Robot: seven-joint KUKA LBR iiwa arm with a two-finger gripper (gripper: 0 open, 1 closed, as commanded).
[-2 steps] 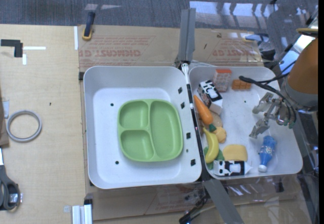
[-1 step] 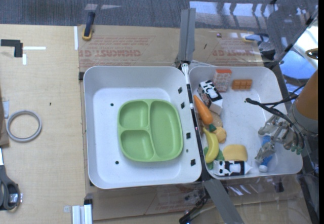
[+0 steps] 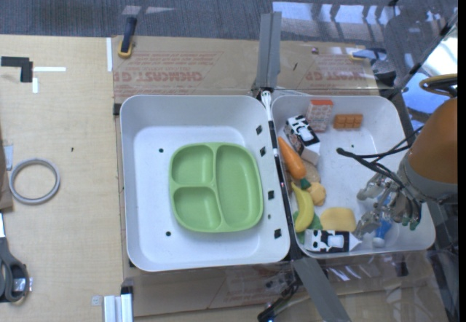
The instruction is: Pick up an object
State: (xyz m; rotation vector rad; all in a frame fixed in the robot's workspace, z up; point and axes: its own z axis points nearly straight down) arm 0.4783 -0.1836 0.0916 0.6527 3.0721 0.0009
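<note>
Toys are all piled along the left side of the right bin point(image 3: 408, 124), which leaves the claw point(image 3: 384, 213) hovering low over a mostly bare patch near that bin's front right corner. Can't tell how far open it is, too much wiring and metal bunched together, and I don't see anything between its tips, so I'd say nothing is picked up yet.

Nearest the front edge there's a black-and-white cow-print thing point(image 3: 326, 240), with a yellow lump point(image 3: 338, 219) touching it just behind. That lump is probably the closest target, since it sits just left of the claw. Next back is a banana point(image 3: 302, 205) lying along the divider, then a carrot point(image 3: 292, 158) angled beside it, then another black-and-white block point(image 3: 301, 130). At the far wall sit a small carton point(image 3: 320, 111) and an orange waffle-looking piece point(image 3: 347, 121), well apart from the arm.

Left bin point(image 3: 138, 189) just holds a green divided plate point(image 3: 216, 187), flat in the middle. Out on the surface point(image 3: 58, 131), a grey ring point(image 3: 32, 180) lies off to the left.
</note>
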